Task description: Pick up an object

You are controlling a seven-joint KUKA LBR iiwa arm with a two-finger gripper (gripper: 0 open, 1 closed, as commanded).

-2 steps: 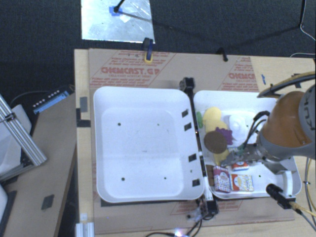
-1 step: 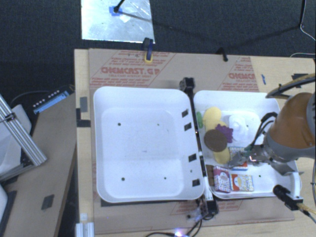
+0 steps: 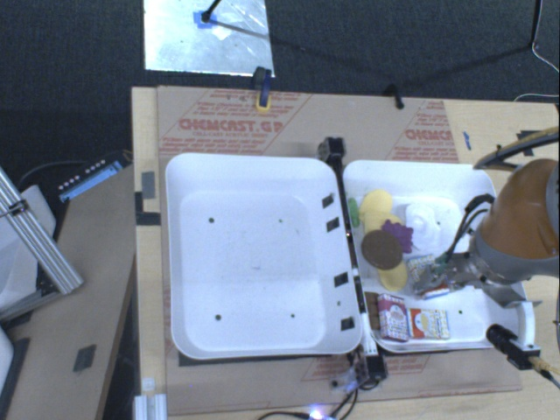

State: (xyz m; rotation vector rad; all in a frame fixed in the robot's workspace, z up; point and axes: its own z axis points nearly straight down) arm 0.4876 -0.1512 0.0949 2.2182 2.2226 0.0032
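Note:
The right bin (image 3: 472,178) holds a cluster of objects: a yellow round thing (image 3: 377,206), a purple toy (image 3: 398,233), a brown disc (image 3: 381,249), a white crumpled item (image 3: 427,217), a yellow piece (image 3: 394,277) and a flat red-and-white packet (image 3: 411,319). My gripper (image 3: 428,277) reaches in from the right and is low in that bin, just right of the brown disc and above the packet. Its tip sits over a small shiny item; the arm's orange band (image 3: 523,215) rises behind it.
The left bin (image 3: 254,252) lies beside the right one, separated by a black hinge strip (image 3: 346,234). Both rest on a cardboard sheet (image 3: 236,121). A metal plate (image 3: 208,23) lies at the back, and a rail (image 3: 35,243) at the left.

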